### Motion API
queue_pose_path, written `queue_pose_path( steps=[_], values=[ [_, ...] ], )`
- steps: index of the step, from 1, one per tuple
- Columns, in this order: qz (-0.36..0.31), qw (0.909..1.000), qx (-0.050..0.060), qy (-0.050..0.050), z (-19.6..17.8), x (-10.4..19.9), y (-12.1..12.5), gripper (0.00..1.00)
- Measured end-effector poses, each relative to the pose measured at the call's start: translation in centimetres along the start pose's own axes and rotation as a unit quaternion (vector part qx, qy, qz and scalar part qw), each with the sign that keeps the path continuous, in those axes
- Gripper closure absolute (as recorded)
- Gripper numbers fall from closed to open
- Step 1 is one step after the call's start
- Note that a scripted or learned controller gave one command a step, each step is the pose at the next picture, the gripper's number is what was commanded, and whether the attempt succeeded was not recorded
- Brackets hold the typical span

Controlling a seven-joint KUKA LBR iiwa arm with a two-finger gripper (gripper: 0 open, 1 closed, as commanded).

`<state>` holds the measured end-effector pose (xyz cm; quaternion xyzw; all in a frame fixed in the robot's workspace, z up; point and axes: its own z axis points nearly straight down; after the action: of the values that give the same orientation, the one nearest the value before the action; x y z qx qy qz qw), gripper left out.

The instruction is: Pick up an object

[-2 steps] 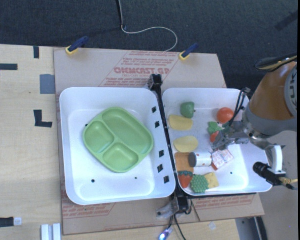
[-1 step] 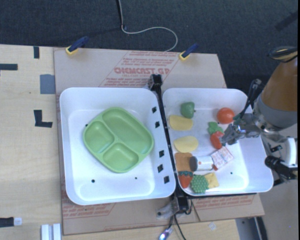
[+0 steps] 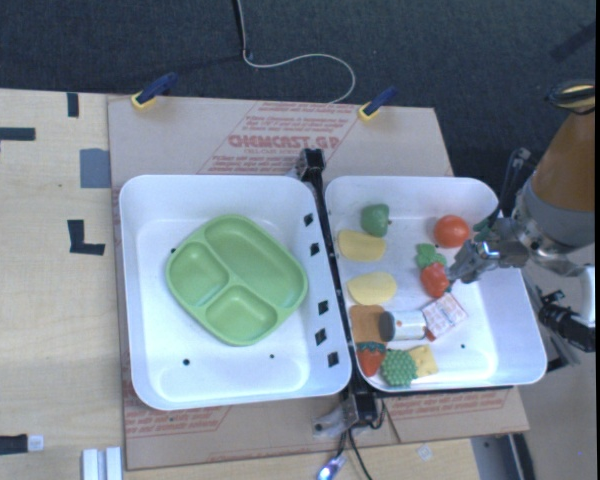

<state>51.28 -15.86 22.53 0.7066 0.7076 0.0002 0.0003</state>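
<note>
Grey gripper (image 3: 472,265): hangs low at the 3 o'clock side of the right bin, its dark tip pointing toward 9 o'clock; whether it is open or closed cannot be told, and nothing is seen held in it.
Arm (image 3: 565,173): grey with an orange band, entering from 3 o'clock.
Task object, likeliest: strawberry-like red piece (image 3: 435,280), smooth and tapered, just beside the tip at its 8 o'clock, lying on the bin floor.
Green leafy piece (image 3: 428,256): touching the red piece at its 12 o'clock; lobed, matte.
Tomato (image 3: 452,232): round, glossy orange-red, near the tip at 11 o'clock.
Red-and-white packet (image 3: 444,315): flat, printed, thin edges; at 6 o'clock of the red piece.
Risk 1: rounded, slick plastic could squirt sideways if closed on off-centre.
Risk 2: crowding; the tip may catch the leafy piece or the packet together with the red piece, or nudge the tomato away.
Risk 3: the flat packet offers no height to pinch and could merely slide.
Green pepper (image 3: 376,219): smooth, bulbous, at 10 o'clock of the bin.
Yellow pieces (image 3: 361,245), (image 3: 371,288): pale, rounded, soft-looking lumps along the 9 o'clock wall.
Lower cluster (image 3: 392,353): brown block, dark-ended brush-like item, bumpy green piece, yellow scrap; tightly packed at 7 o'clock.
Right bin (image 3: 500,348): shallow white plastic, sloped walls.
Left bin (image 3: 160,368): same make, holding a green tray (image 3: 237,278), glossy, three compartments.
Bench (image 3: 40,268): pale wood with a cardboard sheet beneath both bins.
</note>
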Motion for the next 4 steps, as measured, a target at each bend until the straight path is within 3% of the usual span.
queue_pose_path(
  steps=[2, 4],
  values=[
    [-0.002, 1.0000, 0.001, 0.001, 1.2, 9.1, 3.3, 1.00],
    [-0.003, 1.0000, 0.000, 0.001, 0.2, 18.7, 9.1, 1.00]
  ],
)
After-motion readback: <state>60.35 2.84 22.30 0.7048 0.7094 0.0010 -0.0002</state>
